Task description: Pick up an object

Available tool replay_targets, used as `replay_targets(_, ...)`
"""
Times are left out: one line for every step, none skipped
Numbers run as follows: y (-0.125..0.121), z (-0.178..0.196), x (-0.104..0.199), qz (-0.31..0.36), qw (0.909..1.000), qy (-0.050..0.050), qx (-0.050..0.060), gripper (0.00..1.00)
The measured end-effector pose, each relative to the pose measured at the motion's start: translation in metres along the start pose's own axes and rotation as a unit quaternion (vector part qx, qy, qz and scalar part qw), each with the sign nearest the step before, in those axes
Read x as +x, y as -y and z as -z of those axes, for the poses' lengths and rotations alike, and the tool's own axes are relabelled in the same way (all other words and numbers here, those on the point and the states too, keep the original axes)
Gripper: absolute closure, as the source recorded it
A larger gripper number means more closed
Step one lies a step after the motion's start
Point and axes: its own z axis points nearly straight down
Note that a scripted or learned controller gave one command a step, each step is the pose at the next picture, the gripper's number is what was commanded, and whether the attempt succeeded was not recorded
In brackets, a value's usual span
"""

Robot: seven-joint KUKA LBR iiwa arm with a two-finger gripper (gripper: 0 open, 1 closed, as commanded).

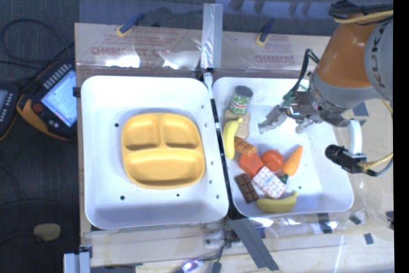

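Gripper [281, 117] hovers over right bin [342, 198], fingers spread, pinching nothing. Nearest pick: carrot [293, 160] just below and slightly right of fingertips, long axis tilted near-vertical; tomato [273, 160] beside it.

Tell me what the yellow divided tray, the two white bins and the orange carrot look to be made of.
Yellow divided tray: probably moulded plastic, semi-gloss; soft highlights, rounded compartment ridges.
White shallow bins, left and right: likely plastic, smooth, slightly shiny; rounded corners, even colour.
Orange carrot: seems toy plastic; uniform colour, smooth skin, though too small to be sure.
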Motion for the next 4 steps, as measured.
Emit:
replay_targets(0.012,-0.114,-0.059,-0.007,1.0,0.002,-0.006,0.0)
replay_targets(0.035,-0.114,-0.009,0.069,0.9976,0.004,-0.008,0.0)
replay_targets(0.064,-0.114,-0.019,0.028,0.9996,0.003,-0.009,0.0)
replay_targets(0.064,-0.104,-0.018,0.028,0.9996,0.002,-0.009,1.0)
